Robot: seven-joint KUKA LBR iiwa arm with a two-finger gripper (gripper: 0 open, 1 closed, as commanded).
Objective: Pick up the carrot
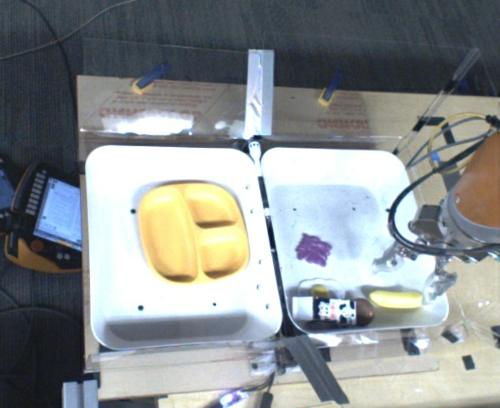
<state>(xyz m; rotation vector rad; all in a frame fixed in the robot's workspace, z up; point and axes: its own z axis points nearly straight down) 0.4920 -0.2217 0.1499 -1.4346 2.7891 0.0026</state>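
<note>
My gripper (413,274) hangs over the right side of the right bin (343,177). Its two metal fingers (389,262) stand apart, so it is open with nothing between them. Just below it, against the bin's front wall, lies a yellow elongated item (396,299). Beside that, to the left, a dark bottle with a white label (335,310) lies on its side. A small purple bunch (314,249) sits near the middle of the bin floor. No orange carrot shape stands out among these items.
The left bin (114,313) holds a yellow divided plate (192,230). A metal divider post (259,92) rises between the bins at the back. Black cables (420,189) loop off the orange-banded wrist (481,185) above the right bin's right wall.
</note>
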